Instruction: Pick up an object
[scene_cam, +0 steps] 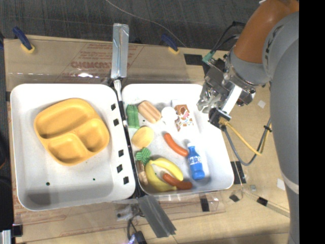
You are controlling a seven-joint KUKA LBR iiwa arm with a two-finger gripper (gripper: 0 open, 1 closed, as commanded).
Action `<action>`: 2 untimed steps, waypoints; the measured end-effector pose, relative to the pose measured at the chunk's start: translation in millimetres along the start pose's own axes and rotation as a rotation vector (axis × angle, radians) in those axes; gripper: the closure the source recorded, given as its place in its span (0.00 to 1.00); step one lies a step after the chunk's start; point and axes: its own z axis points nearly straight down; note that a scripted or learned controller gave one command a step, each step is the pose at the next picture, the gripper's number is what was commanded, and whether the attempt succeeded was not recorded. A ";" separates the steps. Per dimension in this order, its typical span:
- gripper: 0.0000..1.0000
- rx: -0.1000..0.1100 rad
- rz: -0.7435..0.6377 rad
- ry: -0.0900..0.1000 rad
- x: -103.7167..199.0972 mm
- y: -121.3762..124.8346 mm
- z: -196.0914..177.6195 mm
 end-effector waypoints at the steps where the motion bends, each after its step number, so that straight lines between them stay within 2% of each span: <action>1: 1.00 0.004 0.389 -0.002 -13.9 -69.7 10.8; 2: 1.00 0.007 0.352 -0.005 -3.4 -109.2 92.6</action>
